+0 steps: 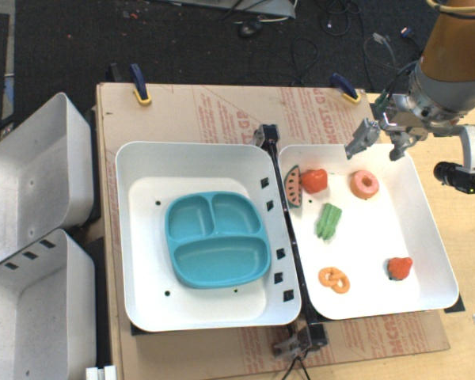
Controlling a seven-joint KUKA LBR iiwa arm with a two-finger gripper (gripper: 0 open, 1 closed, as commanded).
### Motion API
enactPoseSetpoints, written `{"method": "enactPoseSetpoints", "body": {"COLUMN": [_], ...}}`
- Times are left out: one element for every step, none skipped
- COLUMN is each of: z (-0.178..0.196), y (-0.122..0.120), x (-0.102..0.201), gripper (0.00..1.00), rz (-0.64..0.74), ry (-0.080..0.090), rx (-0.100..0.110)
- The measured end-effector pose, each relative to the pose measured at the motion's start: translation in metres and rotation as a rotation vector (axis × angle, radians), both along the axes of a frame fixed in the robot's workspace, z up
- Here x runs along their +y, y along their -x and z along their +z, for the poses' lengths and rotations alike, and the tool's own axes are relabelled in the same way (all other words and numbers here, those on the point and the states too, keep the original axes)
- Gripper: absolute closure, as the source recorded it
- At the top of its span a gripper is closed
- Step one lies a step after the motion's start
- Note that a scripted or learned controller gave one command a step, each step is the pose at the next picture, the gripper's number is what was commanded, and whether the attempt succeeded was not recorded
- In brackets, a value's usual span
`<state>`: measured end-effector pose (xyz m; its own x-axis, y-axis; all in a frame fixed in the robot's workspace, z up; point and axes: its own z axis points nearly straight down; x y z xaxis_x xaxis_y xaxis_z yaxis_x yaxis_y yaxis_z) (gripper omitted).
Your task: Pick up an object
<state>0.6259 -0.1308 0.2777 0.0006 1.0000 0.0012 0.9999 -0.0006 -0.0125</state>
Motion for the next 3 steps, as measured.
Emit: {"method": "enactPoseSetpoints", "body": {"z": [0.008, -0.055, -0.105], "y": [-0.002, -0.006, 0.001], "x": [0.0, 0.002, 0.009], "gripper": [0.0, 0.0, 0.0], "rz": [0.002, 0.0, -0.001], "ry": [0.002, 0.001, 0.001], "rx": [-0.013, -0.009, -0.009]}}
